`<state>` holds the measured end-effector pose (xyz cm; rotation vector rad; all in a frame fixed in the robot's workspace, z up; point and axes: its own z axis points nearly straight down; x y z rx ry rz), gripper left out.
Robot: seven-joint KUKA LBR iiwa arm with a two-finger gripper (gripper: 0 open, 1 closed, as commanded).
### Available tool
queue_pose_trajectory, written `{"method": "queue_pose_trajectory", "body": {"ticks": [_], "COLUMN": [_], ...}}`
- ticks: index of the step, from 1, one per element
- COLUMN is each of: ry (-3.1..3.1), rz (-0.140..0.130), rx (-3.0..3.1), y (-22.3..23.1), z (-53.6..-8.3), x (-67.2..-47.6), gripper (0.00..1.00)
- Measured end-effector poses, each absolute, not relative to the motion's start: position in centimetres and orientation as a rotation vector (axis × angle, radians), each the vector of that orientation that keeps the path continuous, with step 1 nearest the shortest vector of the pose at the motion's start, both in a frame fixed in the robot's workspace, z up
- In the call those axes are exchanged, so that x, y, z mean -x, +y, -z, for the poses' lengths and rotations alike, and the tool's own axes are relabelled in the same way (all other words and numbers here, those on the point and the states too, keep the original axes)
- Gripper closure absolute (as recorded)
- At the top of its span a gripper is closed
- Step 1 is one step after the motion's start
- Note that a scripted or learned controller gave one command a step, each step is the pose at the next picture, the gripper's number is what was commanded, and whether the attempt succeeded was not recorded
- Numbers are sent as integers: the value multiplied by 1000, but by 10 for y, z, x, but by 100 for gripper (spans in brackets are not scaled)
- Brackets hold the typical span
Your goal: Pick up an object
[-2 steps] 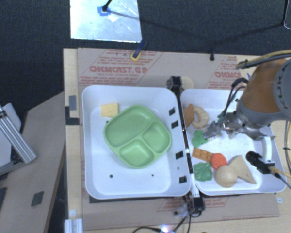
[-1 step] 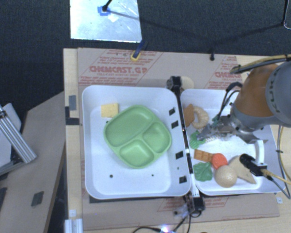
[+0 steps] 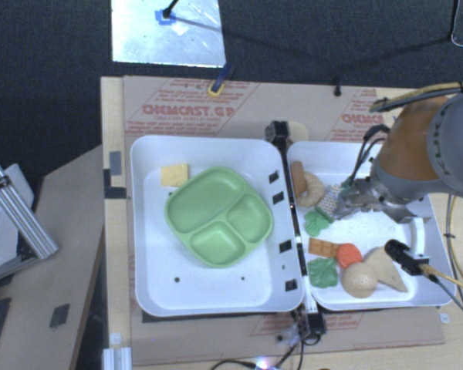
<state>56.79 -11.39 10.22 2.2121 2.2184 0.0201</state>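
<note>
**Arm low over the right bin's clutter**

While the grey arm with its orange band reaches in from the right, its gripper (image 3: 333,203) sits low in the right bin (image 3: 336,154), near the bin's left side. Whether it is open, closed or clasping anything cannot be told from this slant. Just beside its tip lie a tan pastry-like piece (image 3: 307,187) and a green leafy piece (image 3: 318,223). Further toward the front edge rest an orange block (image 3: 322,247), a red-orange ball (image 3: 348,253), a second green piece (image 3: 322,272), a beige ball (image 3: 359,279) and what looks like a cream wedge (image 3: 388,267). Over in the left bin (image 3: 150,284), a green divided tray (image 3: 218,216) lies with a yellow block (image 3: 174,175) just beside its far-left corner.
</note>
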Motion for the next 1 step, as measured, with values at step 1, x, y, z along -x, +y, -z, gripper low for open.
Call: {"method": "queue_pose_trajectory", "body": {"ticks": [1], "ry": [2224], "rz": [-3], "rx": [-2215], "y": [-109], "z": [-146], "x": [-570], "gripper": [100]}}
